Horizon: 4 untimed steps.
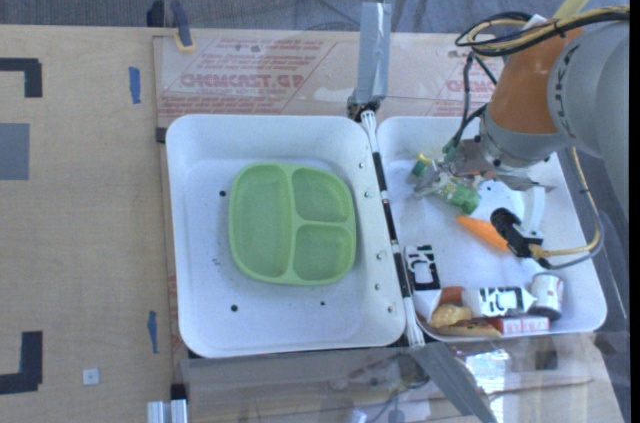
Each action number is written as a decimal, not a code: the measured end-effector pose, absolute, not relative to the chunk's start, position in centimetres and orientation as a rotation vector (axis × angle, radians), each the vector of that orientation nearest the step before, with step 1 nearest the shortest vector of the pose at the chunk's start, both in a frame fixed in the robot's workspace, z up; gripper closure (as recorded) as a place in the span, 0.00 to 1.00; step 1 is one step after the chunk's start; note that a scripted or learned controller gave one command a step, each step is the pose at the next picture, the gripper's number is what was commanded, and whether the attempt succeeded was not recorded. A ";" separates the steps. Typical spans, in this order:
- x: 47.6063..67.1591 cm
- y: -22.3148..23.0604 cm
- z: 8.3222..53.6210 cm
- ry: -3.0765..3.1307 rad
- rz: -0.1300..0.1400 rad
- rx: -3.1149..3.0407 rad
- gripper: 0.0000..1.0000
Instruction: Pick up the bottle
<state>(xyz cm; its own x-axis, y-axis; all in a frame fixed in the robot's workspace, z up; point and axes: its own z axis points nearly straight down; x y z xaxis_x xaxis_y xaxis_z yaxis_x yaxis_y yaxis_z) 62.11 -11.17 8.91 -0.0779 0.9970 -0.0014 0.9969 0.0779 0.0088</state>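
Lighting over my worktop (80, 211) is bright, even and diffuse. Shadows are faint and soft. The white bins (270, 151) look slightly washed out. Focus is mildly soft throughout.

Two white bins (200, 331) sit side by side; one green divided plate (292, 222) with three compartments lies in the left one; the right bin holds one green bottle (462, 199), one orange carrot (482, 231) and one small white cup (546, 290)
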 end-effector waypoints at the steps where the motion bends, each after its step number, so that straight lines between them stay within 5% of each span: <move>1: 62.6 -8.8 18.6 2.263 0.002 2.175 0.00; 2: 65.0 -10.0 11.0 2.306 0.022 2.100 0.00; 3: 64.4 -10.2 10.5 2.260 0.036 2.136 0.00; 4: 62.1 -10.0 8.9 2.154 0.007 2.281 0.00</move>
<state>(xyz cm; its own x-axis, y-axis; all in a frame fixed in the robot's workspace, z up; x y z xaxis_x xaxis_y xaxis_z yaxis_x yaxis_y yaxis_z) 62.09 -10.05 8.87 0.0573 0.9984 0.0002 0.9983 -0.0573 0.0063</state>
